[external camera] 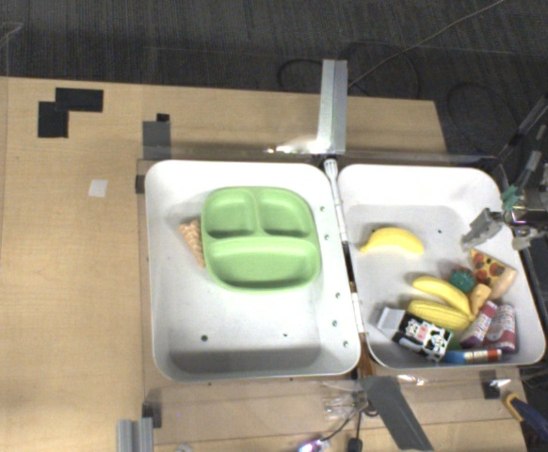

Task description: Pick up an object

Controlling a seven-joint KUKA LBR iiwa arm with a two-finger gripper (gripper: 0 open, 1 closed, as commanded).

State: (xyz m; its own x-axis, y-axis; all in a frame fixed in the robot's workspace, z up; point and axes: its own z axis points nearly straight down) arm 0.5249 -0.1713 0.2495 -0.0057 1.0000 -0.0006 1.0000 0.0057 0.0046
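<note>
My gripper (500, 234) hangs over the right edge of the right bin (415, 188), open, with nothing between its fingers. Just below it lies a toy pizza slice (492, 269). A yellow lemon-shaped piece (393, 242) rests alone near the bin's middle. Two bananas (441, 301) lie in the front right pile, next to a black and white box (422, 335), a small green item (461, 280) and some red and pink tubes (493, 328).
The left bin (175, 328) holds a green divided plate (259, 236) with a tan waffle-like piece (191, 241) poking out at its left side. A metal post (333, 102) stands behind the divider between the bins.
</note>
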